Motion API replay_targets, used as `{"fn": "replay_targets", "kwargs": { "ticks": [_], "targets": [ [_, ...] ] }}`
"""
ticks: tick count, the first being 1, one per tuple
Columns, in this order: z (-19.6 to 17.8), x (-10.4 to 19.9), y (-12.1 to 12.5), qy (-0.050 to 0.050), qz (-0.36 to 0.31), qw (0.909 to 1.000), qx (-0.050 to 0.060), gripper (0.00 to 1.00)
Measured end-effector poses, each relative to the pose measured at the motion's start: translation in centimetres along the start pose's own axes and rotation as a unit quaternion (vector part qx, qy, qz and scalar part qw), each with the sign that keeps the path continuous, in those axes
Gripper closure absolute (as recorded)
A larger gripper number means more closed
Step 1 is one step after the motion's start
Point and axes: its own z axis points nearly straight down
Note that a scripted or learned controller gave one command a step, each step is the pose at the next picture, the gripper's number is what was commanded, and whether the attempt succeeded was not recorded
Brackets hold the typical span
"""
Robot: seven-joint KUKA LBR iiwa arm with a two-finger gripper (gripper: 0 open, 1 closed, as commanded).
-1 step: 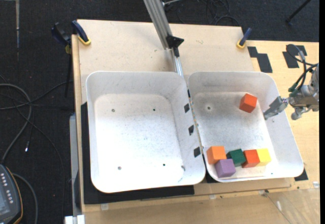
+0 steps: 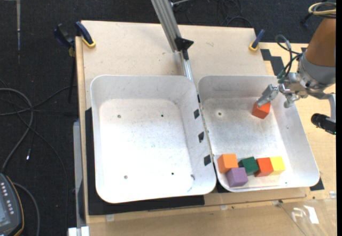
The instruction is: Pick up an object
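Looking into the right shallow white bin [image 2: 299,138], you see the pincer [image 2: 264,104] pinching a small red-orange block [image 2: 261,111] above the bin floor; five coloured cubes [image 2: 250,167] cluster near the front wall.

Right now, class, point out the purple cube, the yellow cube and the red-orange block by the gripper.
Purple cube [image 2: 237,176], camera view: middle of its top face.
Yellow cube [image 2: 277,164], camera view: centre of its top face.
Red-orange block [image 2: 261,110], camera view: its front face, below the gripper [image 2: 265,99].
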Motion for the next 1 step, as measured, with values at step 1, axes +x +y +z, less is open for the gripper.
{"fn": "replay_targets", "kwargs": {
  "ticks": [1],
  "targets": [
    [7.53, 0.59, 1.54, 0.001, 0.000, 1.0000, 0.002, 0.00]
  ]
}}
